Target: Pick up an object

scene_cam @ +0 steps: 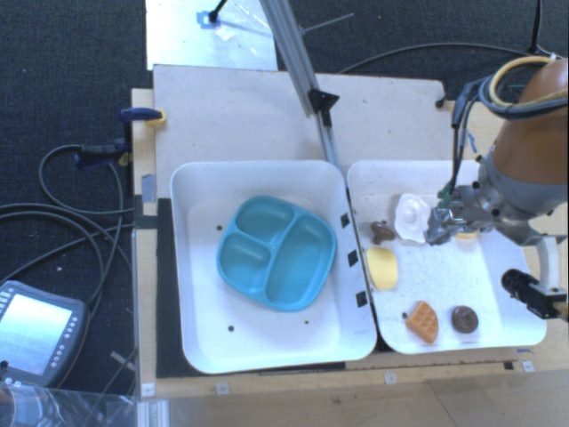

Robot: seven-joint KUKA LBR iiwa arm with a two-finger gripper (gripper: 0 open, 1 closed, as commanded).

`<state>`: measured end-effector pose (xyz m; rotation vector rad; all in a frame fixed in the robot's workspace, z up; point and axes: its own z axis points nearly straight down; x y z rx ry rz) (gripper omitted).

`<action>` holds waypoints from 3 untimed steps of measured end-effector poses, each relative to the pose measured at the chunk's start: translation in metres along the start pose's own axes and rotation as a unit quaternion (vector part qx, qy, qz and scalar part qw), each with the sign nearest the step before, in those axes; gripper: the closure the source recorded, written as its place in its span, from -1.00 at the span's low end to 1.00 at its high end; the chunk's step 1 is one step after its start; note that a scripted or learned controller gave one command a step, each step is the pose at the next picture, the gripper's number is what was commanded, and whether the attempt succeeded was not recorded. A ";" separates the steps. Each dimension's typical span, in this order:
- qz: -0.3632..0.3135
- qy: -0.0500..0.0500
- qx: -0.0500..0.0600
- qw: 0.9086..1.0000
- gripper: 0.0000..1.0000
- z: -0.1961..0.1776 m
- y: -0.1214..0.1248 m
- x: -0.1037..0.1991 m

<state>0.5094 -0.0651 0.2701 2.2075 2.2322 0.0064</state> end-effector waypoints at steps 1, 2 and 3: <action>0.000 0.000 0.000 1.000 1.00 0.000 0.025 0.048; 0.001 0.000 0.001 1.000 1.00 0.010 0.047 0.084; 0.001 0.000 0.001 1.000 1.00 0.021 0.067 0.127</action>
